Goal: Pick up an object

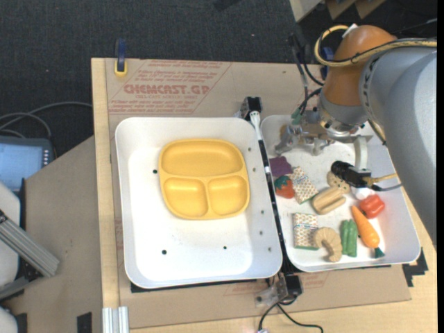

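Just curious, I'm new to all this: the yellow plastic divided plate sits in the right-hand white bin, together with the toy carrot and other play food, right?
Not quite. The camera view shows the yellow plastic divided plate in the left white bin, by itself. The orange toy carrot and the other play food lie in the right white bin.

Yellow divided plate (204,177) in left bin (139,241); toy food cluttering right bin (402,245).

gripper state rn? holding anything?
Gripper: above the far end of the right bin; open or shut cannot be told, and no object is seen in it.
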Action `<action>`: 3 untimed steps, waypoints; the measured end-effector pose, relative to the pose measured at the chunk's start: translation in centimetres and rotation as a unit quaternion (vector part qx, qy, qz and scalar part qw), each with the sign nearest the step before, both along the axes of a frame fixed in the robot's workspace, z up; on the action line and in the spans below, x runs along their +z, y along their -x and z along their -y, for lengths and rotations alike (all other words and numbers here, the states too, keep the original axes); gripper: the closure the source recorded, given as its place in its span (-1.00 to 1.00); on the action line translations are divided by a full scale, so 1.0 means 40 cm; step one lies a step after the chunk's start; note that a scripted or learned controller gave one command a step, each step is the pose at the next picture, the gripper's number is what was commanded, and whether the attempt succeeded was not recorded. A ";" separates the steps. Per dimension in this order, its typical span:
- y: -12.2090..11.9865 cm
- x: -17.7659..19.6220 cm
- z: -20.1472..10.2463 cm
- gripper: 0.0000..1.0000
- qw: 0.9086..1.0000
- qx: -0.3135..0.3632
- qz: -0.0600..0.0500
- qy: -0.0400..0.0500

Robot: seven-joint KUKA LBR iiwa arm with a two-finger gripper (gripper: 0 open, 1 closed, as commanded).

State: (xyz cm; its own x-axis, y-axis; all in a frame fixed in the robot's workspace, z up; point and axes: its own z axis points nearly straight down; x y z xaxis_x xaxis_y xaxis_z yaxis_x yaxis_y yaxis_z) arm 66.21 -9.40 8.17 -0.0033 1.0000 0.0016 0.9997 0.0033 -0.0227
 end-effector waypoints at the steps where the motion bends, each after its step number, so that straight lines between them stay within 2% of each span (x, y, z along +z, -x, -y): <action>1: 0.194 0.008 0.110 -1.00 1.000 -0.005 0.007 0.000; 2: 0.086 0.008 -0.015 -1.00 1.000 0.001 0.014 0.001; 3: 0.303 0.006 0.108 -1.00 1.000 -0.005 0.007 0.001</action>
